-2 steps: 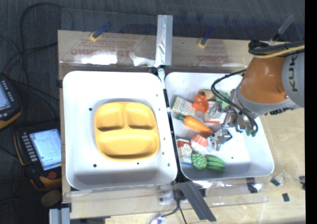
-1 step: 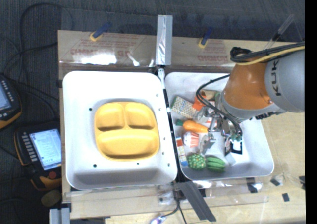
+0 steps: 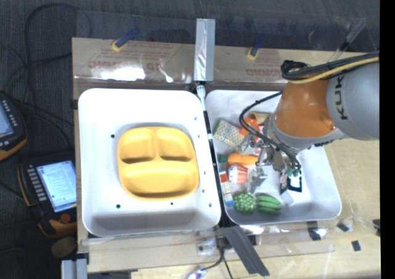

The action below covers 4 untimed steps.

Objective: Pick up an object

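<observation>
A wooden bench point(image 3: 352, 166) set on dark grey carpet carries two shallow white bins side by side, seen from above at a slant. The grey KUKA arm point(image 3: 355, 102), its orange band point(image 3: 305, 111) just above the wrist, reaches in from the right over the right bin point(image 3: 321, 194). Its gripper point(image 3: 266, 163) hangs low among a heap of small objects; whether it is open or closed cannot be told from this angle, and nothing is plainly seen between its tips. Just beside the gripper lies an orange carrot-shaped toy point(image 3: 242, 160), with a red-and-white item point(image 3: 237, 176) touching it below. Nearer the bin's front edge sit a green bumpy toy point(image 3: 245, 202) and a darker green vegetable shape point(image 3: 268, 203), side by side. A patterned packet point(image 3: 226, 131) lies toward the bin's back left. In the left bin point(image 3: 99, 148) a yellow three-compartment tray point(image 3: 158, 162) rests in the middle. Left of the bench, a handheld screen device point(image 3: 52, 185) lies on the carpet, among black cables point(image 3: 37, 43).
</observation>
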Available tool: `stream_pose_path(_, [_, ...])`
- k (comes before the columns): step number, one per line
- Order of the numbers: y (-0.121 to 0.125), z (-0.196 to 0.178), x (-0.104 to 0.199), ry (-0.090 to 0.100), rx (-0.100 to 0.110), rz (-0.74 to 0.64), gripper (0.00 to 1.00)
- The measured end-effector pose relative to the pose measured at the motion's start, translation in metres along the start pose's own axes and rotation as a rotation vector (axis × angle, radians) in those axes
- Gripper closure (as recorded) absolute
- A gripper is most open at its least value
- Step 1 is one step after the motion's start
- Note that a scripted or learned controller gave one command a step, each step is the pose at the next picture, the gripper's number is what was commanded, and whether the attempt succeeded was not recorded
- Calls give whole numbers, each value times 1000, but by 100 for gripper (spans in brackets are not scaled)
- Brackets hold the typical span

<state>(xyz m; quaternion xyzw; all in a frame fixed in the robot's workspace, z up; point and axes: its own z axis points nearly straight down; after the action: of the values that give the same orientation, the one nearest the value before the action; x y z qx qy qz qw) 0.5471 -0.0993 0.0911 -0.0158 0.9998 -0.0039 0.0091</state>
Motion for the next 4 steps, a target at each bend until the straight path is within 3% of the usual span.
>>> stream_pose_path(1, [5, 0, 17, -1, -5, 323, 0])
stream_pose_path(2, [4, 1, 1, 9, -2, 279, 0])
stream_pose_path(3, [3, 0, 8, -1, -3, 320, 0])
stream_pose_path(4, [6, 0, 10, 2, -7, 464, 0])
